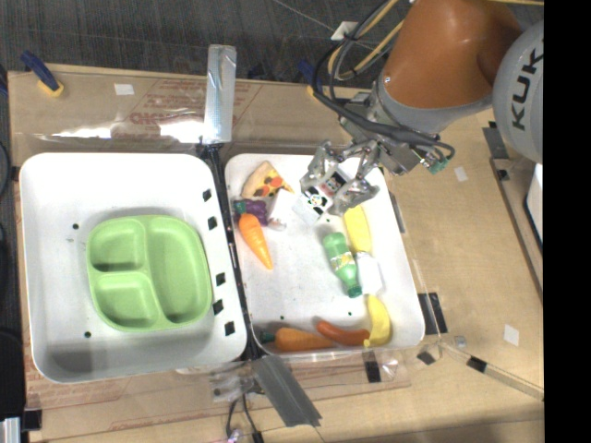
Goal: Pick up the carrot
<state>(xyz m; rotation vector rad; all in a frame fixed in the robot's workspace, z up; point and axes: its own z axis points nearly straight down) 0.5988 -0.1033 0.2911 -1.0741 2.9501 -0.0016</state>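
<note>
A: Where is the gripper [334,185] at this moment?

B: It hangs over the upper part of the right bin [305,270], near the back wall, at the end of the grey arm [443,53] with its orange band, which comes in from the right. Its metal fingers point down and left, and they appear spread apart, with nothing between them.

A: What lies nearest to it?

B: Just below it to the right lies a yellow corn cob [357,228], along the right side of the bin. Under that is a green bottle [342,263] with a white label, lying on its side. To the left of the gripper, near the back left corner, is a pizza slice [264,181], with a small dark purple item [255,210] just below it that I cannot name.

A: And the carrot?

B: The carrot [256,240] lies on the bin floor near the left wall, just under that purple item, orange with a green top end, its tip pointing down and right. It is well apart from the gripper.

A: Anything further out?

B: Along the front wall lie a banana [377,319], a red sausage [340,331] and a second orange vegetable [294,340]. The left bin [55,201] holds a green divided plate [148,272].
</note>
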